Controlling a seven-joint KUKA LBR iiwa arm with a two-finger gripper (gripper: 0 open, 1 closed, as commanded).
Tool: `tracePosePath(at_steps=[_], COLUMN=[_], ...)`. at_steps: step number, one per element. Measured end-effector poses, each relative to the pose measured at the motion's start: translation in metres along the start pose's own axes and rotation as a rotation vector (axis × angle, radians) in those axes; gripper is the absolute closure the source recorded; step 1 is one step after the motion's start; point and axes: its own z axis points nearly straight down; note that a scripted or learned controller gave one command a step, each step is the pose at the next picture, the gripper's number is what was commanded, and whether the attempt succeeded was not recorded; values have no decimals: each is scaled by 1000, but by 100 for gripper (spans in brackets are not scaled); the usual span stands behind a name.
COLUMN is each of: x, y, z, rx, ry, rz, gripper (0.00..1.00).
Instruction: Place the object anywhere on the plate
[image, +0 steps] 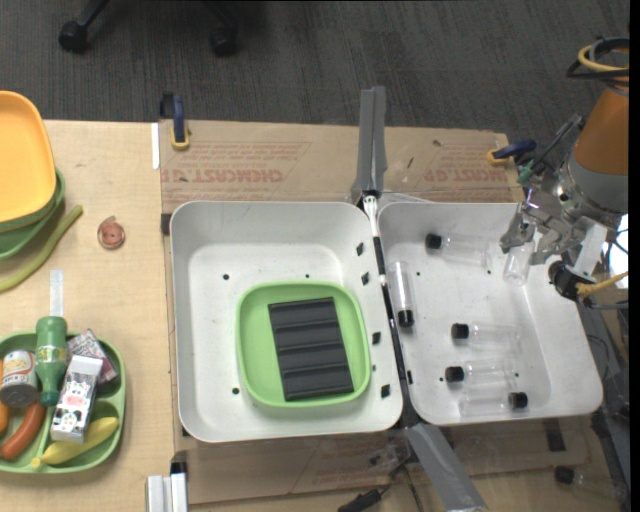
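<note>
The claw (519, 243) is hovering over the right bin's (560, 400) far right corner, its grip unreadable, while the green plate (255, 330) is carrying just a dark ridged block (311, 348).

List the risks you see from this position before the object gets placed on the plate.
1. The vials in the right bin are clear and hard to make out, so a grasp may miss.
2. The gripper hovers near that bin's far wall; descending there may clip it.
3. The dark block covers most of the green plate, so a vial set there could roll off.
</note>
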Motion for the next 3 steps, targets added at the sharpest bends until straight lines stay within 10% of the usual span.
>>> tracePosePath(at_steps=[1,3], x=[0,-67], y=[0,-23], z=[0,-158], rx=[0,-2], ry=[0,0], rz=[1,-34], gripper=[0,0])
